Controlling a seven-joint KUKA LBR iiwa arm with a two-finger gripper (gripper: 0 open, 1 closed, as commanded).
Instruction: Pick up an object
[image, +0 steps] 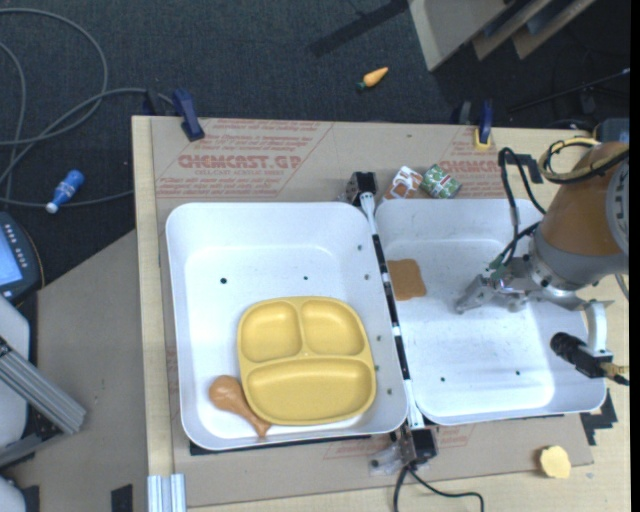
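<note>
My gripper (478, 288) hangs over the middle of the right bin (480, 395), open with nothing between its fingers. A flat brown square piece (405, 279) lies on that bin's floor by its left wall, a short way left of the gripper and apart from it. In the left bin (200, 240) a yellow divided plate (305, 360) lies flat. A tan drumstick toy (236, 399) rests against the plate's lower left edge.
Behind the right bin, on the board, sit a small green-and-white wrapped item (438, 181) and a red-and-white one (404, 183). A yellow lump (554, 461) lies on the bench at the front right. Black cables (515, 190) run over the right bin's far right corner.
</note>
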